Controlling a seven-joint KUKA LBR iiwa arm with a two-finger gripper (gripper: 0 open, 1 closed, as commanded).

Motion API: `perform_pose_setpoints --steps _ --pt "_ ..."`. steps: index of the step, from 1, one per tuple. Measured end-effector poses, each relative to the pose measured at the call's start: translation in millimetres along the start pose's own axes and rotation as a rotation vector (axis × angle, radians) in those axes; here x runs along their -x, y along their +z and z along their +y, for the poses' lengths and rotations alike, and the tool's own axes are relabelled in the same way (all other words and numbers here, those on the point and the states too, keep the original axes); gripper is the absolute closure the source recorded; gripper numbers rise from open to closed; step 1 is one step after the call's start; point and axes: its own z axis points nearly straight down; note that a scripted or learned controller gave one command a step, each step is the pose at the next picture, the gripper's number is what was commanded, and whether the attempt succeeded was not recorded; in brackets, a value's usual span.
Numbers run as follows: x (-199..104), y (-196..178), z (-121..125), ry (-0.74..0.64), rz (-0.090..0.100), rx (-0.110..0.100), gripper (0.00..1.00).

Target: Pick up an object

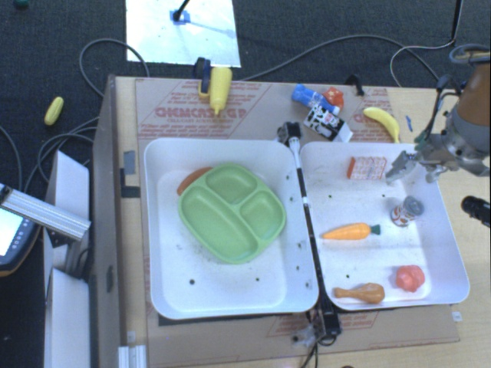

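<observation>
My claw (414, 165) hangs open, gripping nothing, just above a small round can (404, 211). Beside the can lie a smooth carrot (350, 232) and a red lump (410, 277), on glossy white bin (449, 244) plastic.

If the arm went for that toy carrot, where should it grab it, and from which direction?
Probably across the thick orange middle of the carrot, coming straight down from above. It lies flat and lengthwise across the right bin, so the gripper would close on its two long sides. The body is widest there; the small green stem end offers little to hold. Bare bin floor surrounds it.
</observation>
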Motion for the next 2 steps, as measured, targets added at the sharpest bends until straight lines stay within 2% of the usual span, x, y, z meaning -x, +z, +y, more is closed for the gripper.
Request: perform_pose_setpoints --steps 1,2 --pt "-54.2 99.6 -15.9 -0.001 0.002 -0.004 0.00" --pt "-2.7 103.3 3.7 0.002 -0.001 0.000 0.00"
